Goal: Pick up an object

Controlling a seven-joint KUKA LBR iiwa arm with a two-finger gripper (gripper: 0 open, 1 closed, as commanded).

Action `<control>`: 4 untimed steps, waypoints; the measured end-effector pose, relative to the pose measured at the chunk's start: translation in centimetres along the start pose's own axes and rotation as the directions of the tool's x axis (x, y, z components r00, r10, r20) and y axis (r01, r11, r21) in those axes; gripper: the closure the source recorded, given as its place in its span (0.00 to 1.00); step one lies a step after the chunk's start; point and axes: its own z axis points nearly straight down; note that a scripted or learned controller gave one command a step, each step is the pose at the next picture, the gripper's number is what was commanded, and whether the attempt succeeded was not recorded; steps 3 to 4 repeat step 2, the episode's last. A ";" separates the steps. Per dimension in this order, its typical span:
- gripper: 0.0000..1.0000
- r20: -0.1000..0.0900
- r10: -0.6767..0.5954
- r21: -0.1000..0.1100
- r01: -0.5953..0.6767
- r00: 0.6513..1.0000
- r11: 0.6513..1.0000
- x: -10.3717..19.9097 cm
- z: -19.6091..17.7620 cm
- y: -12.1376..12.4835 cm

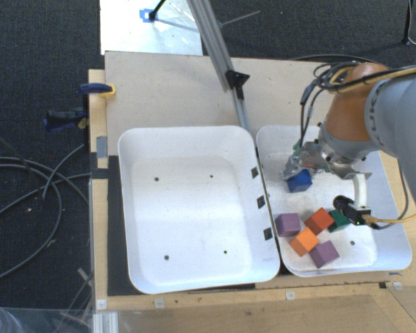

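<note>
- The gripper point(296, 166) is low over the right bin point(392, 255), and the blue block point(299, 180) is directly under it, touching its tip.
- I cannot tell if it grips the block or is released.
- Two purple blocks point(288, 224), two orange blocks point(305, 241) and a green block point(341, 219) lie near the front of this bin.
- The left bin point(135, 144) stands just beside it.

This looks like a robotics lab or test cell rather than a home or shop. A plain board bench point(173, 92) stands on dark carpet point(35, 47), with a blue-handled clamp point(75, 118) gripping its edge and loose black cables point(28, 186) trailing over the floor. Two shallow white bins point(187, 151) sit side by side on it, a slanted metal pole point(215, 40) rises behind them, and a grey-and-orange robot arm point(374, 109) reaches in, with small coloured blocks point(306, 241) lying in one bin.
</note>
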 end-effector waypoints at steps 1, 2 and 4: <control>1.00 -0.002 -0.009 -0.009 0.009 1.000 1.000 7.2 -9.4 5.9; 1.00 -0.005 -0.010 0.000 0.010 1.000 1.000 16.4 -10.1 6.9; 1.00 -0.005 -0.010 0.000 0.010 1.000 1.000 16.4 -10.1 6.9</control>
